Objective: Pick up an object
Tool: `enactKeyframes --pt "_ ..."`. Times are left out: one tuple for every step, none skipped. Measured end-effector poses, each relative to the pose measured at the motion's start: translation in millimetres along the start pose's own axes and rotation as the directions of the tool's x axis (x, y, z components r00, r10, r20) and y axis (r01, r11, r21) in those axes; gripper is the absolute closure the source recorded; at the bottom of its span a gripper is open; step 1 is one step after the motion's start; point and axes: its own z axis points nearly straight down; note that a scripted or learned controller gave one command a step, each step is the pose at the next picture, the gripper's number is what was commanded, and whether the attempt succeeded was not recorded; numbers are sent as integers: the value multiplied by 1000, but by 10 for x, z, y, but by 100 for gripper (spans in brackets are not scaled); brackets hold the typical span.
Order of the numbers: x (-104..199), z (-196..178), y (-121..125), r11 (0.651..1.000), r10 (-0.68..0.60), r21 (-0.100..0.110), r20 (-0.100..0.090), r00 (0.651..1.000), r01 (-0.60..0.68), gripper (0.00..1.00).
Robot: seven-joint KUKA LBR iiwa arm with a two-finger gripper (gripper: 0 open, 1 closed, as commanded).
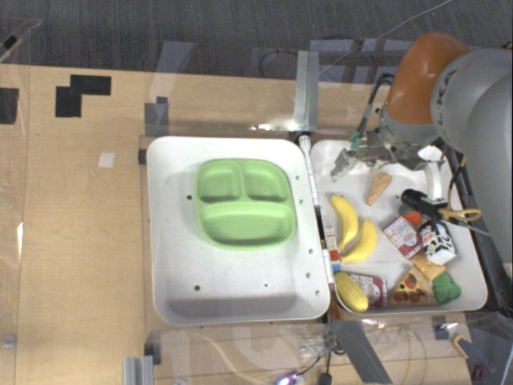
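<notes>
Yellow bananas (353, 229), cone (378, 188) near end effector (358, 156), crowded right bin (479, 293)

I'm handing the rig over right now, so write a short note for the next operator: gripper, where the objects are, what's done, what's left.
Gripper: low over the far left corner of the right bin, nothing visibly between its fingers.
Objects: bananas, ice cream cone, corn cob, scissors and small toys all lie in the right bin. Green divided plate sits in the left bin.
Done: no pick yet.
Left: grasp and lift one object.
</notes>
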Motion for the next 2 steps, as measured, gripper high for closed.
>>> enactKeyframes --pt "34 296 -461 986 -167 -12 5 986 167 0" --pt "53 165 -431 986 -167 -19 3 986 167 100"
